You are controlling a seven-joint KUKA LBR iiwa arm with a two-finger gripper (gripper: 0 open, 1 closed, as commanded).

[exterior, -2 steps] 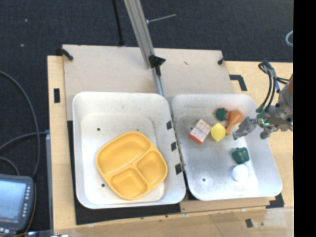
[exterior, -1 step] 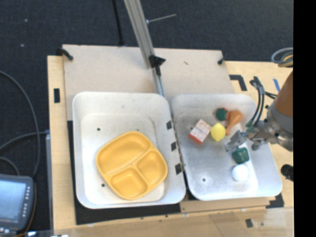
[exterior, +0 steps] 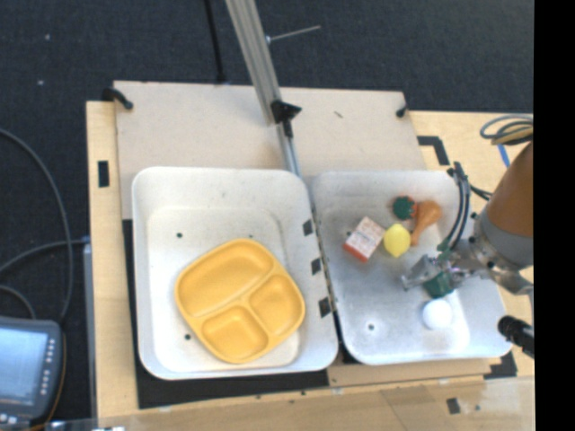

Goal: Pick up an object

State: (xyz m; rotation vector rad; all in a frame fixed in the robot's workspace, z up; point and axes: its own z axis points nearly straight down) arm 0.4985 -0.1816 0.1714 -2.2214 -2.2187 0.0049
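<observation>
- End effector (exterior: 429,275): low in the right bin (exterior: 377,330), at about 3 o'clock of that bin; metal parts over a dark green item (exterior: 439,285). Whether it is released or clenched I cannot tell, and nothing is seen held.
- Candidate objects, all in the right bin: white ball (exterior: 437,314), round and smooth, just at 6 o'clock of the end effector; yellow lemon-like toy (exterior: 397,240), rounded and glossy, at 11 o'clock of it; small red-and-white box (exterior: 363,239), flat-sided, at 9 o'clock of the lemon; carrot-like orange toy (exterior: 425,214) with a dark green round piece (exterior: 403,207) beside it, near the bin's 1 o'clock corner.
- Left bin (exterior: 157,205): white, shallow; carries a yellow divided plate (exterior: 239,300), moulded plastic, three compartments.
- Counter (exterior: 225,124): pale board, matt.
- Handling judgement: the dark green item under the tool looks like the nearest target; centre over it, descend straight, close squarely. Round glossy pieces are likely to roll or slip; the box offers flat faces.
</observation>
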